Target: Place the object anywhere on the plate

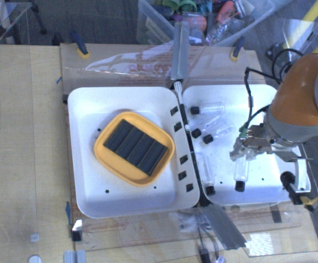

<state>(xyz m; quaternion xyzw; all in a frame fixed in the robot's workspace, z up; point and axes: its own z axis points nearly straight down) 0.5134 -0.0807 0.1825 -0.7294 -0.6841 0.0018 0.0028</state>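
a: so where's my claw (245, 149) right now?

b: over the right bin (268, 188), near its middle, with the arm (298, 100) coming in from the right. a clear vial (240, 171) with a black cap hangs straight below it.

a: do i have it? the top of the vial runs up into my fingers, but i can't tell whether they are clamped on it or just above it, nor how wide they stand.

b: same for me. glass and metal blur together there.

a: how will it handle, do you think?

b: my guess is light, stiff, smooth and slippery, maybe brittle. it would roll if laid down. take it across the body near the middle, not by the cap.

a: and the plate (134, 148)?

b: yellow, in the left bin (87, 147), with a dark ribbed inset. it sits well apart from you, across the divider (183, 147).

a: other vials?

b: several clear ones on the far left of the right bin (210, 109), and one black cap by the near left corner (209, 190). their clear bodies nearly vanish against the white, so edges are hard to make out.
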